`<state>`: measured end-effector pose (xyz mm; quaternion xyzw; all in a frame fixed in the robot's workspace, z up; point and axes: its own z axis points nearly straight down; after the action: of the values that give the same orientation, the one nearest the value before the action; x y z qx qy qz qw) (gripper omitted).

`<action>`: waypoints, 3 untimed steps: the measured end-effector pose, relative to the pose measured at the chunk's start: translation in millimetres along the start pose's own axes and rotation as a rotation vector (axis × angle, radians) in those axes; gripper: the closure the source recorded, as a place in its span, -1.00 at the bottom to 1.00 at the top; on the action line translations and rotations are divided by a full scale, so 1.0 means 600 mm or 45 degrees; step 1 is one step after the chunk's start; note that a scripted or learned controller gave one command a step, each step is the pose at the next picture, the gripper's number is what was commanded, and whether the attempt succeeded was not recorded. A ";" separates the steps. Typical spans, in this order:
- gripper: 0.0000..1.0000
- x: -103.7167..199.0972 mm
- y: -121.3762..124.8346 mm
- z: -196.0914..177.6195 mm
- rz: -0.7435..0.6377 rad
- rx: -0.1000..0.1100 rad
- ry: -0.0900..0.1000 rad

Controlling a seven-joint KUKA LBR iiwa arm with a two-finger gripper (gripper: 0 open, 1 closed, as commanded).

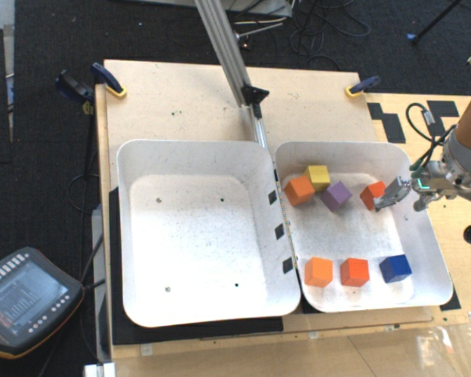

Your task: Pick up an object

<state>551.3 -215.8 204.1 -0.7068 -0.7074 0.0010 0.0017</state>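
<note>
Gripper (392,195) is low inside the right bin (424,234), near its right wall, reaching in from the right. A red-orange block (371,195) sits at the fingertips, touching or nearly touching them on the gripper's left side. Cannot tell whether the block is actually between the fingers or merely beside them, nor how the tool is set; detail there is too small and blurred.

Count in the right bin: seven blocks. Far cluster: orange block (298,189), yellow block (318,177) just behind it and touching or nearly so, purple block (336,195) beside them, tilted. The red-orange block is apart from that cluster, to its right. Near row, spaced apart: second orange block (319,272), red block (355,272), blue block (395,268).

Two white bins side by side; the left bin (141,210) shows only dark specks on its floor.

Grey arm with wiring enters at the right edge.
</note>
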 end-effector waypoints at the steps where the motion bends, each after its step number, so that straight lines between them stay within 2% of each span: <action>1: -1.00 0.000 0.002 -0.004 -0.002 -0.005 -0.002; 2: -1.00 -0.006 0.001 0.102 0.002 0.003 0.001; 3: -1.00 -0.005 0.001 0.186 0.001 -0.003 -0.002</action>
<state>551.3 -218.9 92.7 -0.7071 -0.7071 0.0006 0.0003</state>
